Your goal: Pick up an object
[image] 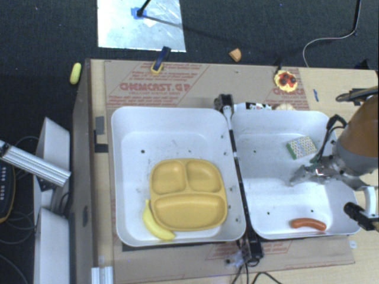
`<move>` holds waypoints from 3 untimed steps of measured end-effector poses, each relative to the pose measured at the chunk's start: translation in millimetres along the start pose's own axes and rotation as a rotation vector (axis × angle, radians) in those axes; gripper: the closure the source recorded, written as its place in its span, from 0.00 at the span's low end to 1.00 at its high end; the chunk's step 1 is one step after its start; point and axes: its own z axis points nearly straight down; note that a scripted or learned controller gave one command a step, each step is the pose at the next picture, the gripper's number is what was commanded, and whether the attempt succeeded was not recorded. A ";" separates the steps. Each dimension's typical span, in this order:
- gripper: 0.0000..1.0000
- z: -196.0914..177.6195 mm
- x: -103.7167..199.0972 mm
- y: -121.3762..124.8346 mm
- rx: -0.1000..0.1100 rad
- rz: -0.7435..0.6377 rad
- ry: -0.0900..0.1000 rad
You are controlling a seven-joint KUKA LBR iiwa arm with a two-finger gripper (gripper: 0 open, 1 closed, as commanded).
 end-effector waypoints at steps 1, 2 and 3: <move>0.00 -2.8 1.5 142.2 -0.003 -0.002 0.002; 0.00 -40.2 55.0 142.2 -0.005 -0.005 0.000; 0.00 -24.5 22.9 97.9 0.000 -0.001 -0.001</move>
